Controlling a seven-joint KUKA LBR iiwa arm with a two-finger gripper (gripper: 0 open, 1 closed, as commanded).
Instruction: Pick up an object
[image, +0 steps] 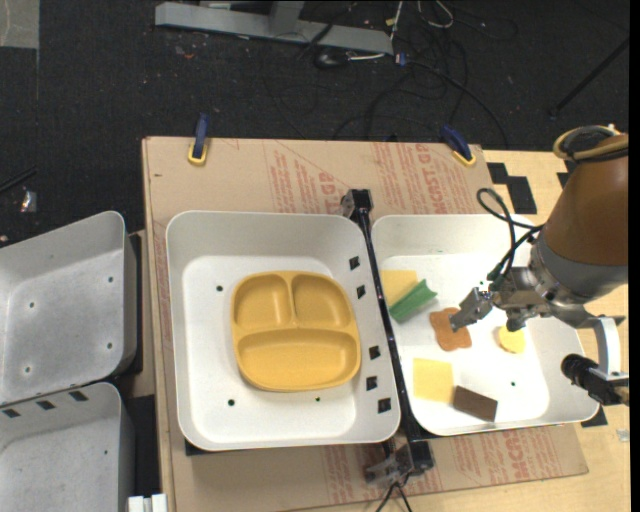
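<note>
An orange-brown, roundish flat piece (451, 331) lies in the right bin (440, 238), and the hand (468, 313) hangs just over its upper edge; whether the hand is open or closed I cannot tell. Around it lie a green block (413, 301) on a pale yellow wedge (397, 283), a yellow square slab (433, 379), a dark brown block (474, 403) and a small yellow round piece (511, 340). The left bin (200, 240) holds a smooth yellow plate (296, 331) with three compartments, on the cardboard-topped desk (260, 165).
</note>
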